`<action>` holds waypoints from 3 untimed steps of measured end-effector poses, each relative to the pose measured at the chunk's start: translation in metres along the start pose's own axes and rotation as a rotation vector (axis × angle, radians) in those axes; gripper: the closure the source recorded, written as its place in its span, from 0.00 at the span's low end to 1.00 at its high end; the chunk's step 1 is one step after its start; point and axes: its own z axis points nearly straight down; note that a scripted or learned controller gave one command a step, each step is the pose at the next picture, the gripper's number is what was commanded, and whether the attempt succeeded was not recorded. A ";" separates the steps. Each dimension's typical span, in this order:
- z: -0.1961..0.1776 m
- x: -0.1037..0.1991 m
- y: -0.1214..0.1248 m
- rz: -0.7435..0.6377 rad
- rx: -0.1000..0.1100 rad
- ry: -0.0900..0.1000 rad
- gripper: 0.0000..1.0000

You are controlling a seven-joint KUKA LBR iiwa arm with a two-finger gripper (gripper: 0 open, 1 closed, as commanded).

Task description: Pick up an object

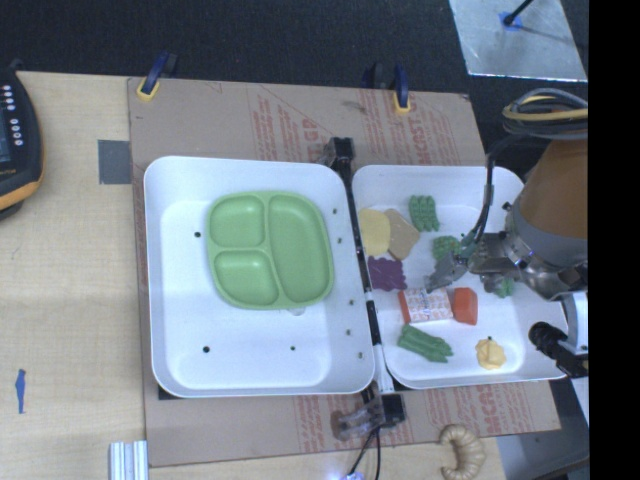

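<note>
Robot arm reaching from the right into the right-hand of 2 white bins, its gripper (447, 268) low over a scatter of toy food.

The left bin (180, 353) holds a green divided plate (270, 248) with 3 sections. The right bin (400, 373) holds small pieces: a red-and-white packet (428, 307) just below the gripper, an orange-red block (464, 305) touching the packet's right edge, a purple piece (386, 272) to the left, a green pod (424, 344) below, and a yellow piece (490, 352) near the front corner. The jaws are too small and dark here to say how far apart they stand, and nothing can be seen between them. The packet looks the likeliest target; a good grasp would likely centre over it, clear of the orange-red block, and descend straight before closing.
</note>
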 end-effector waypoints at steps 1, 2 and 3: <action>0.104 -0.034 0.016 0.002 -0.004 0.004 0.00; 0.086 -0.038 0.019 -0.001 -0.016 -0.006 1.00; -0.003 0.068 0.103 -0.012 -0.016 0.004 1.00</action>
